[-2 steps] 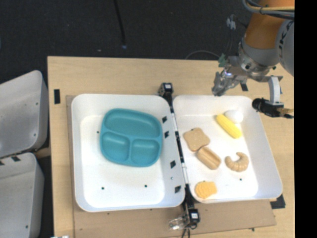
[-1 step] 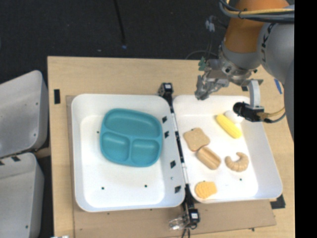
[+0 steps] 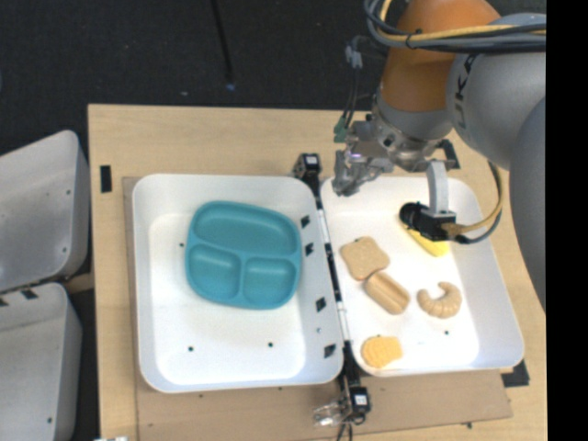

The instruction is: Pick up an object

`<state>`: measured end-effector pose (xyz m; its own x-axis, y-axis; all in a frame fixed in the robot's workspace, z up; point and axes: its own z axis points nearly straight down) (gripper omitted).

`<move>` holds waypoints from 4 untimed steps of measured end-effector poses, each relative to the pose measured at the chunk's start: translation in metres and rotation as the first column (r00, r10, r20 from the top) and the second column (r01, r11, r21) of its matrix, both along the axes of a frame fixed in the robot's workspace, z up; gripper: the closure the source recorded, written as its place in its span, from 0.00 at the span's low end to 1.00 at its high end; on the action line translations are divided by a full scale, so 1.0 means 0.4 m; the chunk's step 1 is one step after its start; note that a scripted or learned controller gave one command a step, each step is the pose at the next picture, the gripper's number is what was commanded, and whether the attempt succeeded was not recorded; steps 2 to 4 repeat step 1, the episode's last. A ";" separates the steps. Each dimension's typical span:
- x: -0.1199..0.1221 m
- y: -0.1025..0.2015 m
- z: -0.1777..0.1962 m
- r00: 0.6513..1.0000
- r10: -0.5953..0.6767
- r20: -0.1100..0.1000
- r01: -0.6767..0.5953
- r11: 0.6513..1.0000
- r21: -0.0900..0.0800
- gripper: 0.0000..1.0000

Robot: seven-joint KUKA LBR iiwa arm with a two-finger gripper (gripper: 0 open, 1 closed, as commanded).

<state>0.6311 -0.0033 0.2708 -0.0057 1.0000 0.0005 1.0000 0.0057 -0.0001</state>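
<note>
Biscuit, round and orange, is lying nearest of the loose objects, in the near left corner of the right bin, close to that bin's near rim. Farther in and to its right, a curled tan croissant is resting on the white floor, and just left of it a short bread roll is lying at a slant. A toast slice is sitting just beyond the roll, its near edge touching or almost touching the roll's far end. Across the divide, a teal plate with three compartments is lying flat in the middle of the left bin, well apart from the foods. To the right of the toast, a small yellow piece is peeking out, mostly hidden, so its kind cannot be told. Farther still, the gripper is hanging over the far left corner of the right bin, beside the divide and apart from every object; whether its jaws are apart or together cannot be told, and nothing is showing between them. Both bins are sitting side by side on the wooden table.
</note>
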 end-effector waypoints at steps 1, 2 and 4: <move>-0.028 0.115 -0.051 1.000 -0.001 -0.001 0.001 1.000 -0.001 1.00; -0.028 0.115 -0.051 1.000 -0.001 -0.001 0.001 1.000 -0.001 1.00; -0.028 0.115 -0.051 1.000 -0.001 -0.001 0.001 1.000 -0.001 1.00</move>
